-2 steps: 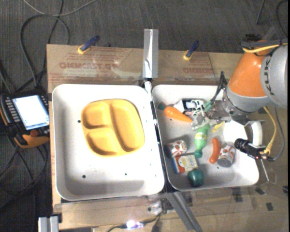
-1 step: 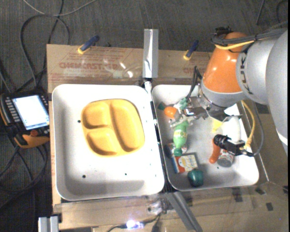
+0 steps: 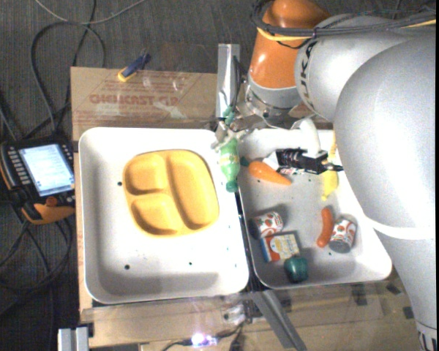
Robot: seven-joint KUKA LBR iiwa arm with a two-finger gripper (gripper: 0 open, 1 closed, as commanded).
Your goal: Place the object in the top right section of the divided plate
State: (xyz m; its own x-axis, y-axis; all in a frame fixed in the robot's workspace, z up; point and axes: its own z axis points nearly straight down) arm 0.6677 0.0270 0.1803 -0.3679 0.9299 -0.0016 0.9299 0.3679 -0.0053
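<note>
Right now I see the gripper [image 3: 230, 126] hanging above the wall between the two bins, at about twelve o'clock from the right bin's [image 3: 366, 269] carrot [image 3: 267, 172]. A green object [image 3: 229, 163] dangles below it, apparently pinched between the fingers, though I can't be sure. The yellow divided plate [image 3: 172, 192] sits in the left bin [image 3: 102, 269], its sections bare. By my reckoning the pickup looks done; carrying over and releasing remain.

Two shallow white plastic bins [image 3: 95, 269] [image 3: 373, 265]. One yellow divided plastic plate [image 3: 172, 191]. Two small red-and-white cans [image 3: 268, 223] [image 3: 342, 234]. One orange carrot [image 3: 269, 172], one red sausage [image 3: 325, 227], one small red-and-white box [image 3: 282, 246], one dark green round fruit [image 3: 297, 268].
</note>
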